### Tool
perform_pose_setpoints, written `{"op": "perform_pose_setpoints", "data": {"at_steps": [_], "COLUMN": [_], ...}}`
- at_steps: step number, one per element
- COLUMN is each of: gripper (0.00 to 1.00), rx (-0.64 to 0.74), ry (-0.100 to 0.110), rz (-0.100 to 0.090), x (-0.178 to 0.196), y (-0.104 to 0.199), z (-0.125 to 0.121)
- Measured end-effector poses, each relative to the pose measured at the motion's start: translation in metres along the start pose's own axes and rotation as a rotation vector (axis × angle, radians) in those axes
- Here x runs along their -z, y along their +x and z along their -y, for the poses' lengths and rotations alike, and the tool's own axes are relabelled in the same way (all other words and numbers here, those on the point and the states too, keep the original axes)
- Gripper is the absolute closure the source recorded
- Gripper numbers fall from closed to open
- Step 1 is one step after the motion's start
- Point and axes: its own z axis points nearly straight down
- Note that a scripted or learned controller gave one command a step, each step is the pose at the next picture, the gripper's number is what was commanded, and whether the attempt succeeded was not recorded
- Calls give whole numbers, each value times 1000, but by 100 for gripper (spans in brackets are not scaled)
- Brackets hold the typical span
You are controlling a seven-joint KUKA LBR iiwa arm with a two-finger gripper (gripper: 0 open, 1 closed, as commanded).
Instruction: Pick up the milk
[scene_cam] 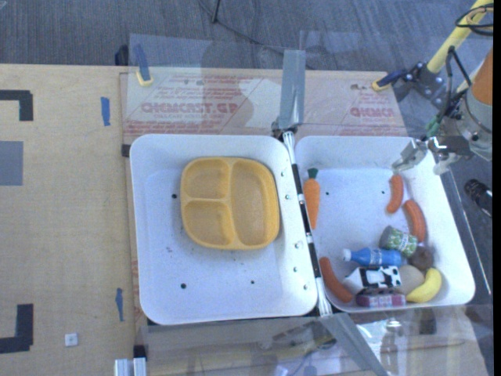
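Near edge, right bin: you have a cluster packed into its 5 o'clock corner. The milk, a small black-and-white cow-patterned carton, lies on its side there, with a dark reddish bar just below it against the rim.
Milk's neighbours: a yellow banana sits at its 3 o'clock, a blue-and-white bottle lies just at its 12 o'clock, and an orange sausage lies at its 9 o'clock.
Right bin, middle: you see a green can tilted above the bottle, a second sausage at its 1 o'clock, and a third, smaller sausage beyond that.
Right bin, left wall: a carrot lies along it, green top pointing to 12 o'clock.
Left bin: it holds a yellow divided plate with three compartments, set toward the bin's 1 o'clock.
Gripper: you find it at the right bin's far right corner, above the rim; whether it is wide or narrow you cannot tell.
Milk versus gripper: the carton lies well apart from it, toward the gripper's 7 o'clock, across the bin.
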Motion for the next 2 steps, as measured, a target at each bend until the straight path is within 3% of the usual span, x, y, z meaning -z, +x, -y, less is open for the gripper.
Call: {"op": "perform_pose_setpoints", "data": {"at_steps": [1,2], "gripper": [0,100], "rx": [346,342], "ry": [-1,-5], "rz": [0,1], "x": [-64,-53], "y": [94,92], "z": [5,4]}}
